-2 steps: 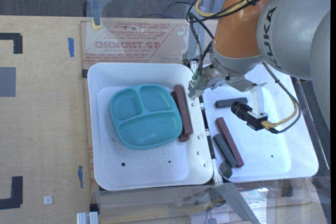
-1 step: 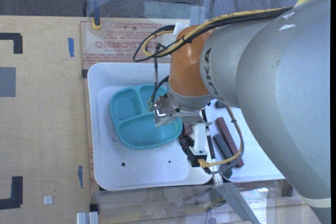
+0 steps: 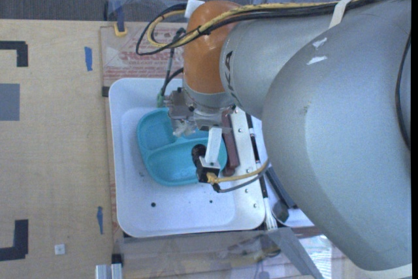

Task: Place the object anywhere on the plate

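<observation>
A shallow white bin is seen on the bench, with a light wooden board lying to its left. Inside the bin, toward its far left part, a blue plate with divided compartments is resting flat on the floor. The right side of the plate is covered by the wrist of the grey arm, which is reached in from the right and takes up much of the view. An orange band is seen above the wrist, and black and yellow cables are looped past it on the far side. The gripper is positioned directly over the plate, apparently close above its right compartment. Whether the claw is spread or pressed together cannot be told, as it is hidden beneath the wrist hardware. The object to be placed cannot be made out; it may be hidden beneath the wrist. A few small dark specks are scattered on the near floor of the bin.
</observation>
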Robot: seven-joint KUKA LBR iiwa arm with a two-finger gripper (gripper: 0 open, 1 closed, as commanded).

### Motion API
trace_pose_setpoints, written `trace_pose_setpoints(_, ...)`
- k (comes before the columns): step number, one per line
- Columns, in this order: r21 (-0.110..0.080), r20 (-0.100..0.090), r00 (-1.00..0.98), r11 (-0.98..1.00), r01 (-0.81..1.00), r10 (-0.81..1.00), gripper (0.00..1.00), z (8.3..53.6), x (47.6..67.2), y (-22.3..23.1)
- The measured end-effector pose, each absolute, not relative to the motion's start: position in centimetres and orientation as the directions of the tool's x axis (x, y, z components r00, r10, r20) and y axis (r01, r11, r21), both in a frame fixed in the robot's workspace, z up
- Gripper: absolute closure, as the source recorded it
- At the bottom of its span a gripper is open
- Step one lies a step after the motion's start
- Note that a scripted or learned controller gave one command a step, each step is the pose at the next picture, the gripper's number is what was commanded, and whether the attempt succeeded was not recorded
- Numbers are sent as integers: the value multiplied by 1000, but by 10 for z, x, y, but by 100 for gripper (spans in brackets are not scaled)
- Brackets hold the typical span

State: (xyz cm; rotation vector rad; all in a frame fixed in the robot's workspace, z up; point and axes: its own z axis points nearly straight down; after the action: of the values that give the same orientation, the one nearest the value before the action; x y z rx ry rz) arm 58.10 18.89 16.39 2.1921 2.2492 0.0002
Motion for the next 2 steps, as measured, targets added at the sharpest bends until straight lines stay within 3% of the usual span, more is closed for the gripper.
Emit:
trace_pose_setpoints(1, 0, -1, 272, -272, 962, 962, 100, 144, 608, 177)
trace_pose_setpoints(2, 19, 14, 613, -613, 790, 790, 100, 116, 614, 198)
